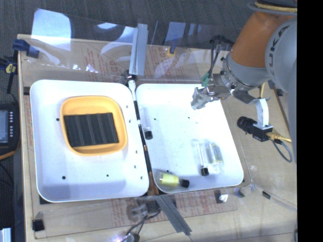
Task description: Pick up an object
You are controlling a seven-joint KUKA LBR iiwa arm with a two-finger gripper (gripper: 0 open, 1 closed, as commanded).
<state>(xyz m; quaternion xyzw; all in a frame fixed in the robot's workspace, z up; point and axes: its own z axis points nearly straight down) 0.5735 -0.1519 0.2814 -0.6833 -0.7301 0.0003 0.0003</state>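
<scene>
Nearest the camera, at about six o'clock in the right-hand shallow white plastic bin (222, 120), lies a small yellow cylinder with a black cap (172, 180), resting against the near wall. Up from it, toward four o'clock of that bin, sits a clear plastic bottle with a black cap (208, 156), lying flat on the bin floor. A small dark piece (148, 134) rests at nine o'clock, close to the divider. The left-hand white bin (45, 135) holds an orange-rimmed tray with a dark ribbed insert (92, 126).

The grey arm's two-finger gripper (200, 98) hangs over the right bin's one o'clock corner, well apart from every object; I cannot tell how it is set, and nothing shows between its tips.

Judging by this, the task stands at the approach step, with no object yet taken. The next move calls for travelling toward six o'clock, centring over the clear bottle or the yellow cylinder, and descending squarely across its narrow width.
</scene>
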